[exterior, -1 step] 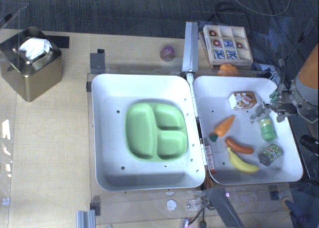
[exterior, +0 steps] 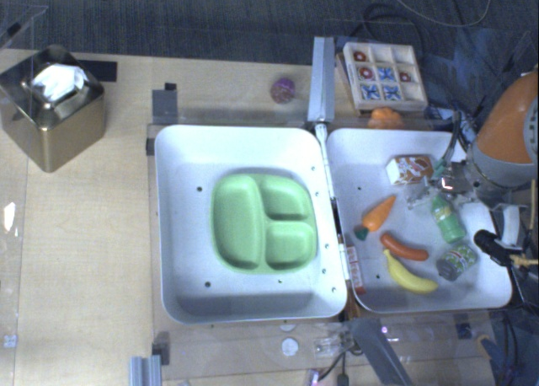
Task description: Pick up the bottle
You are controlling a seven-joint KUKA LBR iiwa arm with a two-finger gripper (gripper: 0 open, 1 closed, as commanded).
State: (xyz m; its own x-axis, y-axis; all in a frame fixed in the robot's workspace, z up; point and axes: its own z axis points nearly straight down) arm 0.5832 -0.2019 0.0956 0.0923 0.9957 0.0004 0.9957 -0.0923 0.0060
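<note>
Because the bottle (exterior: 448,222) lies flat in the right bin (exterior: 497,296) beside the sausage (exterior: 405,249), with the hand (exterior: 450,180) just above it, grip state unreadable, your grasp may slip.

1. We note a divided tray (exterior: 263,221) in the left bin (exterior: 181,292).
2. In the right bin (exterior: 358,152): bottle (exterior: 448,220) right of carrot (exterior: 377,214); sausage (exterior: 404,249) just behind banana (exterior: 410,275); can (exterior: 456,260) right of both.
</note>
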